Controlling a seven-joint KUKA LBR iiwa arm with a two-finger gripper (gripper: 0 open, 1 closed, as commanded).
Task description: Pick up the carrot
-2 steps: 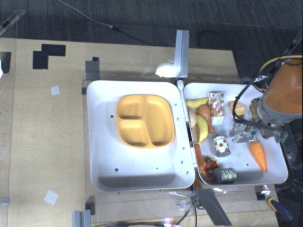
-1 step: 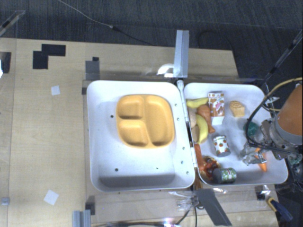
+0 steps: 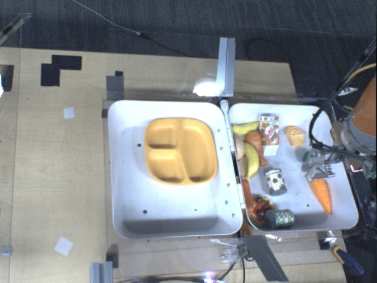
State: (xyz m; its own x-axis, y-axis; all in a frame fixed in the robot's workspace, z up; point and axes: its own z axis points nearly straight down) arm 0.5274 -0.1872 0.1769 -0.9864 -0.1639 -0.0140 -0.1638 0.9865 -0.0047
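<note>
Orange and tapered, the carrot (image 3: 321, 195) lies in the right bin (image 3: 347, 217), near its right wall, thick end toward the gripper (image 3: 318, 170). The gripper sits just above that end; whether its jaws are apart or together, I cannot tell. A yellow tray (image 3: 179, 150) rests in the left bin (image 3: 126, 175).

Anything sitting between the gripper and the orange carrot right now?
Nothing. In the camera view the grey two-finger gripper sits directly at the orange carrot's upper end in the right white bin.

carrot (image 3: 321, 194) | orange, lying flat | rt bin (near rt wall)
</note>
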